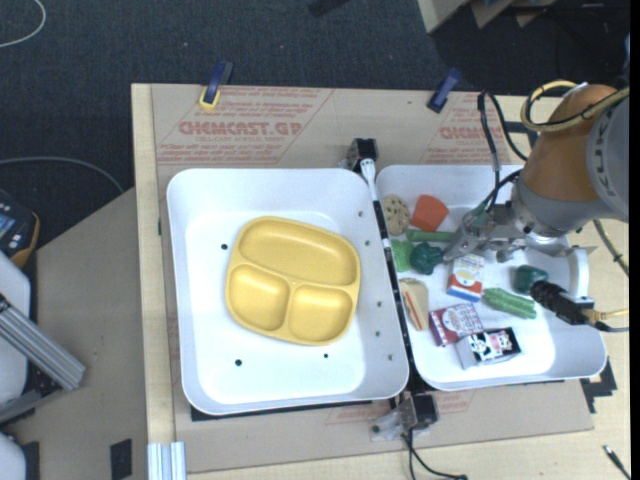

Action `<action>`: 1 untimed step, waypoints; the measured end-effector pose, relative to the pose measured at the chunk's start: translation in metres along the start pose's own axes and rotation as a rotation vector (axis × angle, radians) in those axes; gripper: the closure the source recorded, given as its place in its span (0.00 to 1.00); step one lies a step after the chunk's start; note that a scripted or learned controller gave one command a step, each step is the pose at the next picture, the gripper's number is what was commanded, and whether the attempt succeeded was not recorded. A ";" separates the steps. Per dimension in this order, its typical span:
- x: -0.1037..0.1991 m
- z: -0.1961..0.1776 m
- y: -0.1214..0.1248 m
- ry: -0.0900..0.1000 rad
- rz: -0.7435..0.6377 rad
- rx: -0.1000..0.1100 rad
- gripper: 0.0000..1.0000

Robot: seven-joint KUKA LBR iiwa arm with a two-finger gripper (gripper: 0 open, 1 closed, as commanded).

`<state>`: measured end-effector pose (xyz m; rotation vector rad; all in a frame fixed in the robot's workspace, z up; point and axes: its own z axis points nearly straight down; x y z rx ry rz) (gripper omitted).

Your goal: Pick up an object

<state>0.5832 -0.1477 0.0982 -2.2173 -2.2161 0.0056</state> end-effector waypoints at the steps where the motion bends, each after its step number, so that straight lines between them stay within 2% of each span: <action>1: 0.001 0.014 0.000 -0.001 0.000 -0.003 0.00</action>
